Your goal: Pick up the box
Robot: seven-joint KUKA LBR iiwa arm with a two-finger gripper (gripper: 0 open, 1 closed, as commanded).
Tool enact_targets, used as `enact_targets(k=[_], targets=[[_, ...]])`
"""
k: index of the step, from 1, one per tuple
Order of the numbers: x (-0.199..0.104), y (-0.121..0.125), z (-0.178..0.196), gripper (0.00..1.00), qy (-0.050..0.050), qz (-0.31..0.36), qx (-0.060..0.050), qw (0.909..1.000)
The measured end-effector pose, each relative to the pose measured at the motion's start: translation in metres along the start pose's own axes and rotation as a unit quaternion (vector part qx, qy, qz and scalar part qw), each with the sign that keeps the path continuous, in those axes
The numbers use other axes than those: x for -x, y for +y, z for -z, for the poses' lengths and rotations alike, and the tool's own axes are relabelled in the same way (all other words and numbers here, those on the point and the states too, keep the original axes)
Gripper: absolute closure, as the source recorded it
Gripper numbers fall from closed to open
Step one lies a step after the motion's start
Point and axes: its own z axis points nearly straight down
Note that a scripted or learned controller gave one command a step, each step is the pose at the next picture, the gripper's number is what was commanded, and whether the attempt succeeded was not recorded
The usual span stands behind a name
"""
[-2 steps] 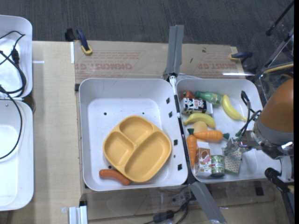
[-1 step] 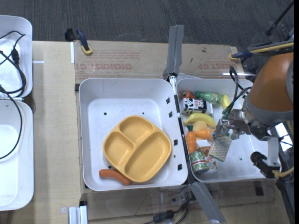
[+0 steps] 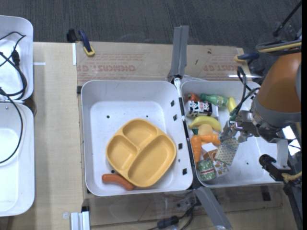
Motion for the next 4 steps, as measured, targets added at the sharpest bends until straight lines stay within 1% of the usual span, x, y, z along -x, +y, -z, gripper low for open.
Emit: enact_targets(k=[3, 4], targets=[[0.003, 0.002, 0.022, 1.00, -0.002, 0.001, -0.005, 1.0000], [0.003, 0.002, 0.022, 0.00, -0.002, 0.001, -0.005, 1.0000]])
